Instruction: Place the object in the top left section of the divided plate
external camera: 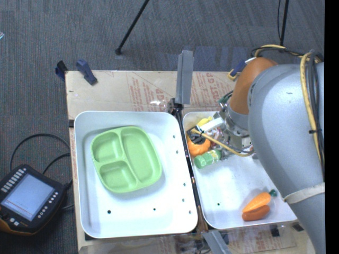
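The green divided plate [126,159] lies in the left white bin [87,210], with nothing in its three sections. My gripper [212,136] is down in the upper left corner of the right bin [228,192], over a cluster of objects. That cluster holds a round orange item [197,147], a green item [207,159] and a yellow item [204,123]. The wrist and its cables hide how the gripper meets them. An orange carrot toy [257,206] lies apart at the bin's lower right.
The grey arm [288,136] covers the right side of the right bin. A metal divider post [185,81] stands behind the gap between the bins. A teach pendant [26,197] lies on the floor at the left.
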`<state>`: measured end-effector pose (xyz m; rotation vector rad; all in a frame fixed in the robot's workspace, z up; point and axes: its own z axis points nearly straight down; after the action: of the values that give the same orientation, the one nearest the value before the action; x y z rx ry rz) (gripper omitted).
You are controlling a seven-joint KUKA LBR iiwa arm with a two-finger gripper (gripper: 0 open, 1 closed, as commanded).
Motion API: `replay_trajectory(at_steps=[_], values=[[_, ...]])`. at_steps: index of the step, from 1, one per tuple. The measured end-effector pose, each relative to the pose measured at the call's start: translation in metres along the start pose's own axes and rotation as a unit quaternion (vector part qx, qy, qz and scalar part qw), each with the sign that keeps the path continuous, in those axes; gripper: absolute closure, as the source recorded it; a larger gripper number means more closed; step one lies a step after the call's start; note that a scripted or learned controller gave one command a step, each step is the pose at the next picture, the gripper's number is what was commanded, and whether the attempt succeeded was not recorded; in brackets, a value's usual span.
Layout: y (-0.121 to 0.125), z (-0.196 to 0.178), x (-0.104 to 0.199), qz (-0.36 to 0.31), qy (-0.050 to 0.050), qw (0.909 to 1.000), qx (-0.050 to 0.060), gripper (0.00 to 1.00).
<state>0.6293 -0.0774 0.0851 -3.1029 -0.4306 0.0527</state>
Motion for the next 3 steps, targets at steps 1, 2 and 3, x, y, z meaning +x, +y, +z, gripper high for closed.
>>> replay_trajectory(at_steps=[1, 2, 3], values=[[0.0117, 0.0044, -0.0011, 0.021, 0.007, 0.9998, -0.001, 1.00], [0.0186, 0.0047, -0.0014, 0.035, 0.006, 0.9994, 0.000, 1.00], [0.0101, 0.0049, 0.0002, 0.040, 0.007, 0.9992, -0.001, 1.00]])
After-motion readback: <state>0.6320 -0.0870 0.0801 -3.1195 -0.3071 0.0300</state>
